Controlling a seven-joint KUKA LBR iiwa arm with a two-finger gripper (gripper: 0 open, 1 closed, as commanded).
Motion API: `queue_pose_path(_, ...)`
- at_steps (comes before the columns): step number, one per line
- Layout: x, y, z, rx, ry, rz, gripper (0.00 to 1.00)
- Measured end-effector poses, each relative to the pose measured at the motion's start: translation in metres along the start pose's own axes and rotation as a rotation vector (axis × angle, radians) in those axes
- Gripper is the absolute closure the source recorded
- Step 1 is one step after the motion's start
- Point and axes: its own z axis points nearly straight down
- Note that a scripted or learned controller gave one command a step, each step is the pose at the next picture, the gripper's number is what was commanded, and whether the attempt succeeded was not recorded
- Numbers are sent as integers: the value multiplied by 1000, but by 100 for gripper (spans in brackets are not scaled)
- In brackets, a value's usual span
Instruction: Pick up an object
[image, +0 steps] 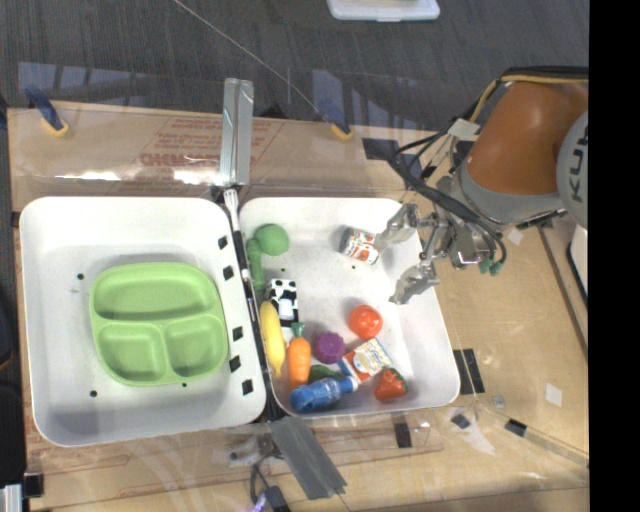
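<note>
We can read little lettering here. On the arm's white housing at the right edge, we make out the dark letters "KU", cut off by the frame. Beneath the clear sheet on the bench, far of the two bins, we see red printing that appears upside down and too blurred to read. The small can and the carton in the right bin carry illegible labels.

A green divided tray sits alone in the left white bin. Clear plastic sheeting covers the table, with black tape marks near the right bin's corner. A white lid-like piece lies beyond on dark carpet.
</note>
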Motion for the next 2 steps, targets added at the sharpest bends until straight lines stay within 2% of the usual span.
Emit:
queue_pose_path(1,-31,4,144,0,-4,-95,0)
queue_pose_path(2,39,28,145,-2,0,-213,0)
